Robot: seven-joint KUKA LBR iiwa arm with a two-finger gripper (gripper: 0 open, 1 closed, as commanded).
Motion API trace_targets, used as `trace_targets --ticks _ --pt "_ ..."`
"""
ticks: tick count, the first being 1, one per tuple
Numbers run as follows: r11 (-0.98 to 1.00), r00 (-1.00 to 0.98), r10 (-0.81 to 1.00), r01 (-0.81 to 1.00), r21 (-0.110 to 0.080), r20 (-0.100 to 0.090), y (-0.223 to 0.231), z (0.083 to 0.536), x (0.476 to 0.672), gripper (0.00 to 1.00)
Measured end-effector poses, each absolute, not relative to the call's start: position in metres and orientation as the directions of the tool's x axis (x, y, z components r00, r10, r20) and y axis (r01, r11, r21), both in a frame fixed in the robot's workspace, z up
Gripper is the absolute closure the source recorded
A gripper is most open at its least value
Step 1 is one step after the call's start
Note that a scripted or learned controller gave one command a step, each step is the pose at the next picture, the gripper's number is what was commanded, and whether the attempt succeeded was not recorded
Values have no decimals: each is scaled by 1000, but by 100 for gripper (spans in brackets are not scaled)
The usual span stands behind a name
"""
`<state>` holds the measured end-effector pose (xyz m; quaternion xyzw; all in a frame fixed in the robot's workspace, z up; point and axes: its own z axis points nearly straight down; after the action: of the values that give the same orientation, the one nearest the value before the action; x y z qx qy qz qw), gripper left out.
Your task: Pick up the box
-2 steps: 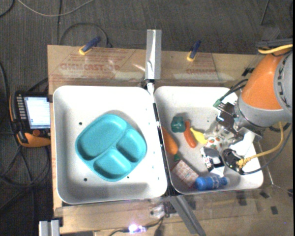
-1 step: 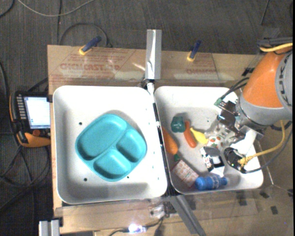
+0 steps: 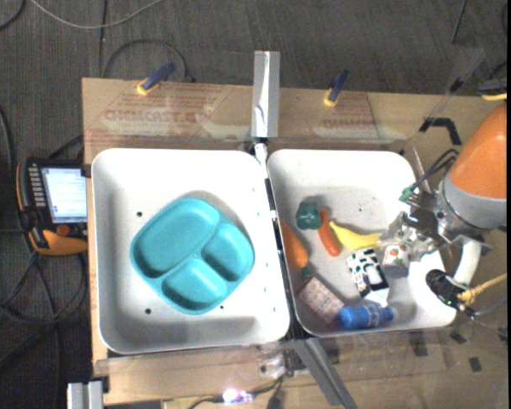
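While the gripper (image 3: 402,247) hangs low over the right bin (image 3: 358,162) near its right wall, can't tell its state. Box (image 3: 320,300) lies flat by the bin's front-left corner, apart from gripper, w/ blue bottle (image 3: 364,315) just beside it. Left bin (image 3: 119,177) holds a teal tray (image 3: 192,253).

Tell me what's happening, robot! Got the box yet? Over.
Gripper low over right bin, grip unclear. Box flat near bin's front, not picked up. Blue bottle right beside it.
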<state>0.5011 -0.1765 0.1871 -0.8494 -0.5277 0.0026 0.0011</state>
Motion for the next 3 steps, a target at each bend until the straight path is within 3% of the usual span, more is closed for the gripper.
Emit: trace_targets --ticks 1,2,3 --pt "-521 521 853 853 -5 -5 -206 147 510 100" --pt "-626 626 780 780 -6 -3 -128 191 483 100" --pt "-604 604 797 797 -6 -5 -77 182 493 100"
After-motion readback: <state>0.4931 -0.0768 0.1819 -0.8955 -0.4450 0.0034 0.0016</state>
